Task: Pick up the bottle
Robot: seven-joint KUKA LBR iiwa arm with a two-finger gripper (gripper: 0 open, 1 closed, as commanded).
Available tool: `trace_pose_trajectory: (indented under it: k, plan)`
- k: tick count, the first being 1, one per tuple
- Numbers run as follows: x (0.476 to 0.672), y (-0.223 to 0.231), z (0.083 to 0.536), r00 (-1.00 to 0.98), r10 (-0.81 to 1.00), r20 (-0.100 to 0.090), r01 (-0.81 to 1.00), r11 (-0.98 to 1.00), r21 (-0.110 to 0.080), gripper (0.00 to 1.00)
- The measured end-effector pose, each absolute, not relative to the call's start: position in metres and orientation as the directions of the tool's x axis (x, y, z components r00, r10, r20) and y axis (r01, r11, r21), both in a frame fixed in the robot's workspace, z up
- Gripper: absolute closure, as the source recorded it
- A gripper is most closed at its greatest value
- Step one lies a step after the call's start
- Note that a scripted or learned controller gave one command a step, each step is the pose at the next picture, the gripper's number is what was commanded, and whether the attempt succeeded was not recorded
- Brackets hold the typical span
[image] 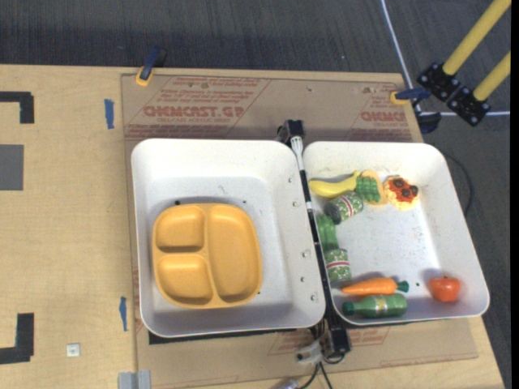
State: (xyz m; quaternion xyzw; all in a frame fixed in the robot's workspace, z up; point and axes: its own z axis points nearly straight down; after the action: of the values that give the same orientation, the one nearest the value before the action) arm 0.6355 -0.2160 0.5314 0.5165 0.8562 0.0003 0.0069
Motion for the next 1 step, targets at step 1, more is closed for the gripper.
trace_pose_trajectory:
  k: [1]
  plan:
    - [0.6363, -0.2156, 0.5429, -0.467, 0.884, -0.018, 0.884, 0.467, 0.012, 1.00]
